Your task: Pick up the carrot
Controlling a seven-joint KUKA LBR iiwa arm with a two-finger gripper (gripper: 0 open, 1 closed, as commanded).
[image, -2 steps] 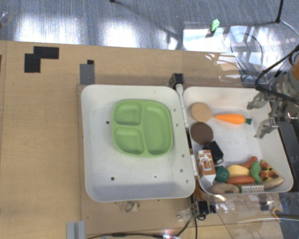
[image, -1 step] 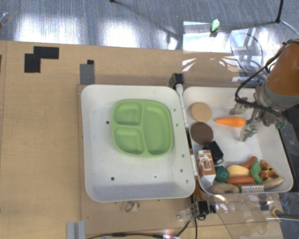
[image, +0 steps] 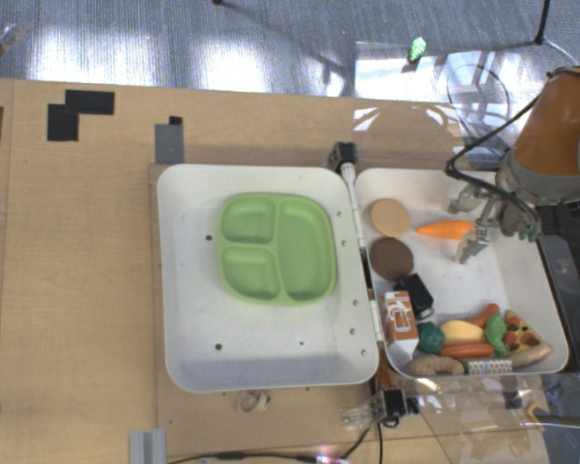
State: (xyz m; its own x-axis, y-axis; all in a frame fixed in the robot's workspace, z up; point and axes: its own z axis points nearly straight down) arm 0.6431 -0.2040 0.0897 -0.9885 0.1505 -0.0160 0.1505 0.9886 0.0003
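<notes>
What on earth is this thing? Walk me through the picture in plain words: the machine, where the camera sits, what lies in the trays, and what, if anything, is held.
The camera is fixed above a wooden bench and looks down at a slant. The grey and orange shape at the right is a robot arm; at its end is a two-finger gripper, its hand.

Two shallow white bins sit side by side. The left bin holds a green divided plate. The right bin holds toy food: an orange carrot, a tan round piece, a dark brown round piece, a small black block, a small box, and a heap of mixed toy foods along the near edge.

The gripper hangs just right of the carrot's tip. Nothing is seen between its fingers, so the carrot is not held; it lies on the bin floor.
</notes>
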